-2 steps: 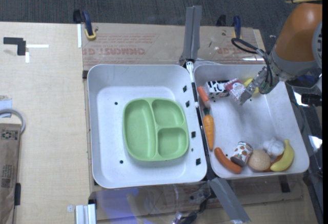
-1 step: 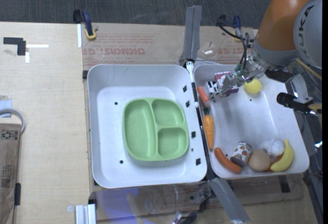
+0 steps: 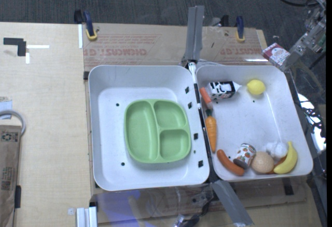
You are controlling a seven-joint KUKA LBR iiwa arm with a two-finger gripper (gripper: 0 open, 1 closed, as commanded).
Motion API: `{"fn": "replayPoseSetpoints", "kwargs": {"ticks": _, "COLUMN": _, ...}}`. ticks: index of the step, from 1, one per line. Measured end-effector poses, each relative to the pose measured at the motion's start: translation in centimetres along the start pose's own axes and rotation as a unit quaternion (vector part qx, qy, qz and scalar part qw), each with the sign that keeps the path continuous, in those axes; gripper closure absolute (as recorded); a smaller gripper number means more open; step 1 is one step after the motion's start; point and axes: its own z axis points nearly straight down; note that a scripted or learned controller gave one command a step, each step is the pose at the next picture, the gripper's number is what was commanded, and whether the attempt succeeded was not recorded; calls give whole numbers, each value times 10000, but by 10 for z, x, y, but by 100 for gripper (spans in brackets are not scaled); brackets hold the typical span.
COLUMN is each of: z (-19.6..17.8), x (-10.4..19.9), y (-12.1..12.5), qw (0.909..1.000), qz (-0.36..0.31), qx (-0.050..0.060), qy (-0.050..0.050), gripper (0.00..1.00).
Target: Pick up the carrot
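Observation:
The carrot point(image 3: 211, 133) is orange with a small green top. It lies along the left wall of the right bin point(image 3: 290, 96), pointing toward the bin's near side. A shorter red-orange piece point(image 3: 206, 96) lies just beyond its green end, against the same wall.
The right bin also holds a black-and-white carton point(image 3: 223, 89), a lemon point(image 3: 255, 87), a red sausage point(image 3: 230, 162), a small can point(image 3: 244, 154), a brown egg point(image 3: 262, 162), a white lump point(image 3: 276, 148) and a banana point(image 3: 288, 158). A green divided plate point(image 3: 158, 131) sits in the left bin point(image 3: 104, 117).

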Motion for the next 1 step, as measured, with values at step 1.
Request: {"fn": "replayPoseSetpoints", "kwargs": {"ticks": 1, "z": 92, "x": 14, "y": -24, "qw": 9999, "qz": -114, "qx": 6, "qy": 15, "gripper": 100}}
